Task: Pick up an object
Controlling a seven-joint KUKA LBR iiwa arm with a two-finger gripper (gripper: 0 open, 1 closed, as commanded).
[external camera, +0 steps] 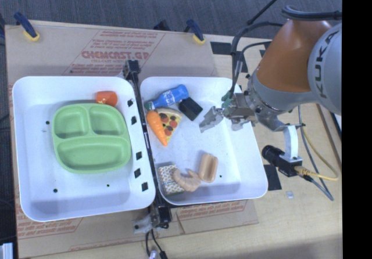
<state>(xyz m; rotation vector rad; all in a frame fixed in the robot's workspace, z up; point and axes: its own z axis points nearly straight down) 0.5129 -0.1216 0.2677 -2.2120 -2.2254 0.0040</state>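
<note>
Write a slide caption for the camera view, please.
KUKA arm's gripper hovers above right bin of toy food.

divided tray [91,137] in left bin [23,153], bottle [167,97] behind carrot [157,128] in right bin [247,159]

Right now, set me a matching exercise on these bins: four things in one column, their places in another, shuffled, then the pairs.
Things:
1. green divided plate
2. blue bottle
3. hot dog
4. red toy

Places:
A. near part of the right bin, right of the shrimp
B. far part of the right bin, left of the black block
C. middle of the left bin
D. left bin, at the plate's far right corner

Pairs: 1-C, 2-B, 3-A, 4-D
</note>
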